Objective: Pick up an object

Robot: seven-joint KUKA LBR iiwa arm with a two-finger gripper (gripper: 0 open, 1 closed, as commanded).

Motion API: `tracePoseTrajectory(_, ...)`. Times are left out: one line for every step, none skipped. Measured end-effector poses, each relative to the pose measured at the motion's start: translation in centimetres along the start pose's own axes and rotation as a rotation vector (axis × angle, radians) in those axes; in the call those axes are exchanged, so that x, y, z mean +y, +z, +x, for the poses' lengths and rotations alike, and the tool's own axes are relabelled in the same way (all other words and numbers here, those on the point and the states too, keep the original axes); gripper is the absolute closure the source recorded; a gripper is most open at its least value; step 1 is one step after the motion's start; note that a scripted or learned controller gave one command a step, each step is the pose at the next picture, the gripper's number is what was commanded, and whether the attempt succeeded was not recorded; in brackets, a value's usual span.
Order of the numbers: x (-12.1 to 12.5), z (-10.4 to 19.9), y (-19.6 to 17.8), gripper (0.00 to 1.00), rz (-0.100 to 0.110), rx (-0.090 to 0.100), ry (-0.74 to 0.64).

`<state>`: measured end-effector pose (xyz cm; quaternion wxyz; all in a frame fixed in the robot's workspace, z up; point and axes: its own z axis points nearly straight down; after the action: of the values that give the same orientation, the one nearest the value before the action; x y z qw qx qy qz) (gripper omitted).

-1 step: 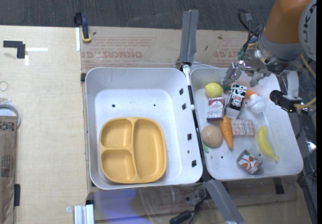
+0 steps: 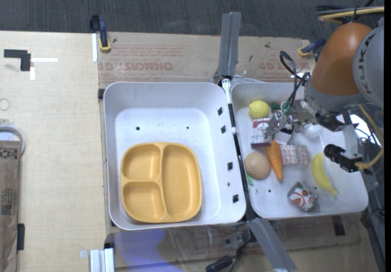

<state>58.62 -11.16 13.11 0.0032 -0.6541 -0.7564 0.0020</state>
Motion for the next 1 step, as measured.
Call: tracePoseTrajectory(-8.10,0.36,3.25,0.00,-0.028,-0.013,-0.134)
